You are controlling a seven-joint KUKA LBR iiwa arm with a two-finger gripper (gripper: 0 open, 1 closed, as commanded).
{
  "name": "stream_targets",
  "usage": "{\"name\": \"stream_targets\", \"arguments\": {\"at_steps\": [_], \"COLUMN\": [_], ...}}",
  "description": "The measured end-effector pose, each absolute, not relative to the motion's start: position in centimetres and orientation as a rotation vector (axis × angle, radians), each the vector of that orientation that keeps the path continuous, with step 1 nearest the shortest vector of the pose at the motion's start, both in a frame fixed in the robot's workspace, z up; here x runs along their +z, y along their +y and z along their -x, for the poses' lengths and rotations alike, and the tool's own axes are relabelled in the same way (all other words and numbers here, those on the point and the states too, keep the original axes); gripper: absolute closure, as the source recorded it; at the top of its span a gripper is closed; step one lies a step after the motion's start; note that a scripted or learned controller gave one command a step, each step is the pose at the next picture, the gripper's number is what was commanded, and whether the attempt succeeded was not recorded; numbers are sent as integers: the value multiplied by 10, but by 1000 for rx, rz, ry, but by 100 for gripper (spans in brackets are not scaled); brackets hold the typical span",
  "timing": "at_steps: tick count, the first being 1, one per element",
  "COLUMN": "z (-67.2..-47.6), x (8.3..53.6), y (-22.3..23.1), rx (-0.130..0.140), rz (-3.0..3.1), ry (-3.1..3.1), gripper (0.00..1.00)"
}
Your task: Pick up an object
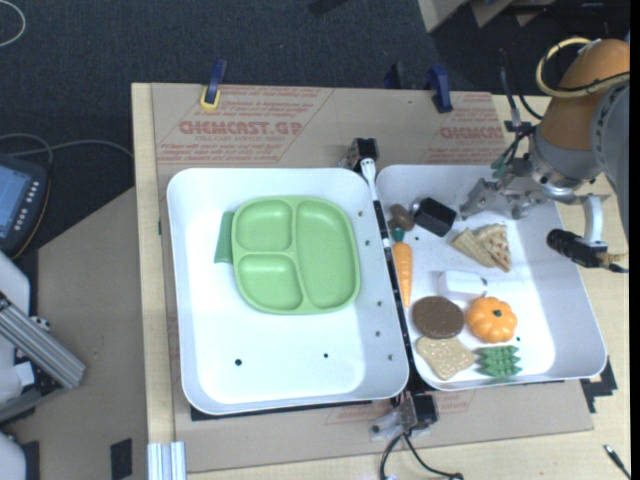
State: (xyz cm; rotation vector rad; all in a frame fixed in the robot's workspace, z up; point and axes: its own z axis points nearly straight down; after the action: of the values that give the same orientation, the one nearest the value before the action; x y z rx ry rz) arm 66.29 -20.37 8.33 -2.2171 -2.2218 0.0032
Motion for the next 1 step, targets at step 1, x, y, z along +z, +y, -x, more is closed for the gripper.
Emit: {"name": "stream_targets", "arguments": {"at_steps": [1], "z": [-664], "x": [97], "y": [-204], "rx": [0], "rz": [2219], "ry": [-2226], "gripper": [100]}}
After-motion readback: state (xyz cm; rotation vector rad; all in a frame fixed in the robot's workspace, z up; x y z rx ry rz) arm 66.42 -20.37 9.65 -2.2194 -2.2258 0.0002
